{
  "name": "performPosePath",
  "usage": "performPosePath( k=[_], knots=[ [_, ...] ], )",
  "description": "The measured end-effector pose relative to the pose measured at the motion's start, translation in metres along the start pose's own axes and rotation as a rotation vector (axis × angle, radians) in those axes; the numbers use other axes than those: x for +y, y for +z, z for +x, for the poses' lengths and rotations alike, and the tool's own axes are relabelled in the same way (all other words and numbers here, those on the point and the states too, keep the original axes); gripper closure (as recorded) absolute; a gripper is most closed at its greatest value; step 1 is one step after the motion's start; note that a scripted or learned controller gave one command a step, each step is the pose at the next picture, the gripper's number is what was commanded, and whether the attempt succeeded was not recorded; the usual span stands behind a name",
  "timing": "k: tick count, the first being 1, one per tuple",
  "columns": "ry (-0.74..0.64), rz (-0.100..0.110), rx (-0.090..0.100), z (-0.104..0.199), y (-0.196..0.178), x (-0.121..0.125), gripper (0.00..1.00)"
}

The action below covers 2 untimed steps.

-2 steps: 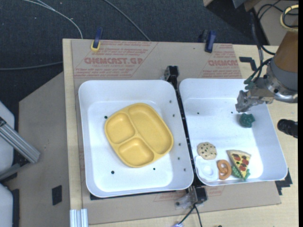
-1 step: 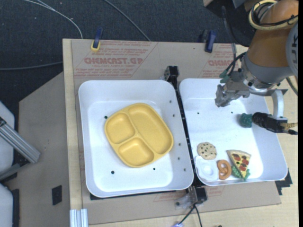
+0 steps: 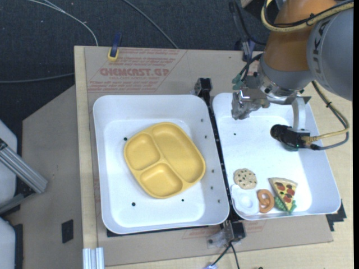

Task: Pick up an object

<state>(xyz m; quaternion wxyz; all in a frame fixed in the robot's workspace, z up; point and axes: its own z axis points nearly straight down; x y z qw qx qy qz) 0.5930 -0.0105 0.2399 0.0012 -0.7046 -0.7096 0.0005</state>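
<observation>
The bench [image 3: 90, 72] carries two shallow white bins side by side. The left bin [image 3: 106, 116] holds a yellow plate [image 3: 164, 159] with three compartments, lying flat near the bin's middle and turned at a slant to the bin's edges.

In the right bin [image 3: 314, 167], four small things cluster along the near edge. A round cookie [image 3: 245, 177] lies closest to the wall shared with the left bin. Just nearer the near edge is a white fried egg [image 3: 244, 200], and touching its right side is a brown pretzel [image 3: 265, 200]. A pizza slice [image 3: 283, 193] lies just beside the pretzel, towards the near right corner.

The arm [image 3: 303, 32] reaches in over the far right corner of the bench. Its gripper [image 3: 244, 108] hangs over the far left part of the right bin, well apart from the four things; nothing is between the jaws, but I cannot tell whether they are apart or together.
</observation>
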Motion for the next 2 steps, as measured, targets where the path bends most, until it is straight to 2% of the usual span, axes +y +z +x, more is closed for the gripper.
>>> performPosePath(
  k=[1,2],
  knots=[
    [0.002,0.001,-0.001,0.043,0.006,0.007,1.00],
    [0.001,0.003,0.000,0.101,0.021,0.011,1.00]
  ],
)
